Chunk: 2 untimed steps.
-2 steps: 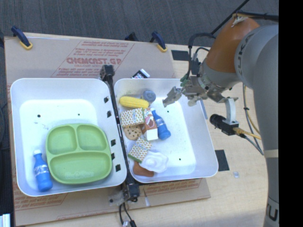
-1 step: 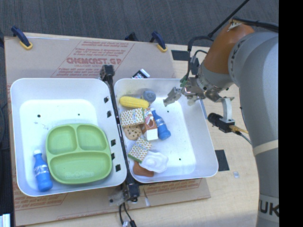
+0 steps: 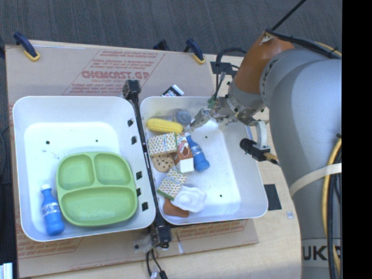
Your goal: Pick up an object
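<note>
Task judged early: nothing seen lifted, all objects lie in bins. Grey two-finger gripper (image 3: 201, 118) held low over far part of right white bin (image 3: 247, 182). Jaws appear slightly spread, nothing seen between them; contact with bin floor cannot be told. Small grey round object (image 3: 183, 117) lies just beside jaws, yellow corn cob (image 3: 164, 125) next beyond it. Blue plastic bottle (image 3: 197, 156) lies near, below jaws. Grasp and lift judged still left.

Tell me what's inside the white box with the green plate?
The left bin holds a green divided plate, its three sections bare, and a blue bottle lying beside it near the front corner. Whatever lies beneath the plate is covered.
</note>
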Tool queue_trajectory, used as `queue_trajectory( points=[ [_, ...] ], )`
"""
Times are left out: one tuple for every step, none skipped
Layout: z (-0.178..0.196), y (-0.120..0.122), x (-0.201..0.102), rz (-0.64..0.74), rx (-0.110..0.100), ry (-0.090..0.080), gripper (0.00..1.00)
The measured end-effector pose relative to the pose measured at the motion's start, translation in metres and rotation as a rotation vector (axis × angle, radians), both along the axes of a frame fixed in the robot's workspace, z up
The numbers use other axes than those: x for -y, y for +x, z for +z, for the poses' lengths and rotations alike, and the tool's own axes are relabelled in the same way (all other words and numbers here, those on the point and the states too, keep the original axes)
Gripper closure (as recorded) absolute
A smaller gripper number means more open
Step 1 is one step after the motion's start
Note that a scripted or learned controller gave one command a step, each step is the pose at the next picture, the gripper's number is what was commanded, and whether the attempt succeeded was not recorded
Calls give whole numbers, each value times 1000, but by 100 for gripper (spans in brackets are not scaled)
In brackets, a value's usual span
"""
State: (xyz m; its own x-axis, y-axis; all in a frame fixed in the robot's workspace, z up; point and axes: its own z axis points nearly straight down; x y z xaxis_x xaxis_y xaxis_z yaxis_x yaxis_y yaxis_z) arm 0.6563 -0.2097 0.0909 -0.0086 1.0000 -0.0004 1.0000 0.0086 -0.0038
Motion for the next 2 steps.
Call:
queue_trajectory(
  points=[
    [12,1,0,5,2,0,100],
    [79,-75,-70,0,2,0,100]
  ],
)
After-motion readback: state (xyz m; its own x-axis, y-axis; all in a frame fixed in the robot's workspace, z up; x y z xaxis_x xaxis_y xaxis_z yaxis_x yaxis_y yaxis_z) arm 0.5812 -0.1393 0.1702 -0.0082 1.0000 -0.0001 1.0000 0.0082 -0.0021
